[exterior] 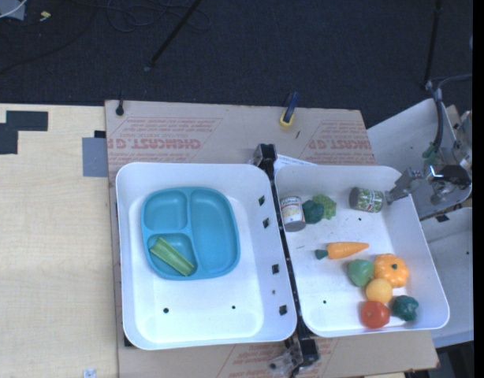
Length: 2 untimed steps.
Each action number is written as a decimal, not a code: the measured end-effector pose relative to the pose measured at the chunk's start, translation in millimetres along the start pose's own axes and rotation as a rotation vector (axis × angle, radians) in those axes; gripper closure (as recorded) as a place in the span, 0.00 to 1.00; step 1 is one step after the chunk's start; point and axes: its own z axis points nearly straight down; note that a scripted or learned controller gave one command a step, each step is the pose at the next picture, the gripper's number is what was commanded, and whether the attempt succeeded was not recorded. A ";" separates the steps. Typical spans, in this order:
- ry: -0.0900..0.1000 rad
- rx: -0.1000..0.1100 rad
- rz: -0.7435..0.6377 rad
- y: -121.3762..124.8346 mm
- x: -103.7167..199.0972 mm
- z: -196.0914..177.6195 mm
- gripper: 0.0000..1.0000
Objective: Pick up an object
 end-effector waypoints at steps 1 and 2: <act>-0.003 -0.013 -0.002 2.0 0.0 -7.2 0.00; -0.001 -0.007 0.000 0.2 8.2 40.6 0.00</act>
